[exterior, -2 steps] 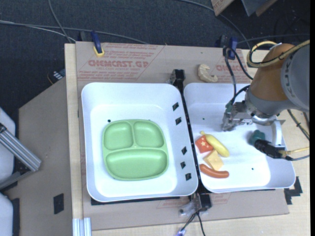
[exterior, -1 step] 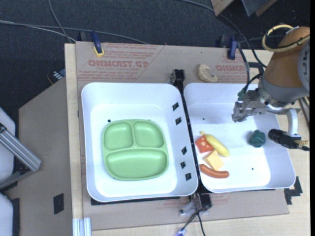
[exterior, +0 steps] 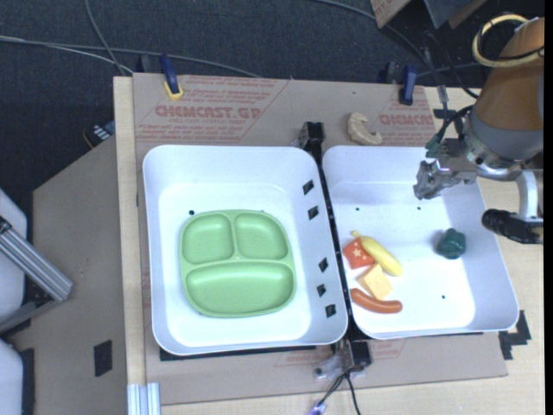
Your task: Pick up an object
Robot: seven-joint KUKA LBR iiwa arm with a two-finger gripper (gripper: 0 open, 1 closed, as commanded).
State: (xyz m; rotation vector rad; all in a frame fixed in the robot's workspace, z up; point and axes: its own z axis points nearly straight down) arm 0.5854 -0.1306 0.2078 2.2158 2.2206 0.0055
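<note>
Pincer (exterior: 429,182) near right bin (exterior: 484,305) far rim, grip unclear, green object (exterior: 450,244) apart, food cluster (exterior: 374,272) leftward

Premises: a robotics lab or test cell, not a home or kitchen. Evidence follows. The desk (exterior: 225,102) is a board still in its printed protective film, fastened along the far edge with blue clamps (exterior: 171,83). Two white bins (exterior: 160,232) sit side by side, joined by black clips (exterior: 309,188). Loose cables (exterior: 104,24) run across dark carpet (exterior: 52,102) behind the desk. An industrial arm (exterior: 510,93) with an orange band reaches in from the right. An aluminium rail (exterior: 30,262) stands at the left. The food (exterior: 373,271) in the right bin is toy plastic, and the green tray (exterior: 238,262) is a child's divided plate.
</note>
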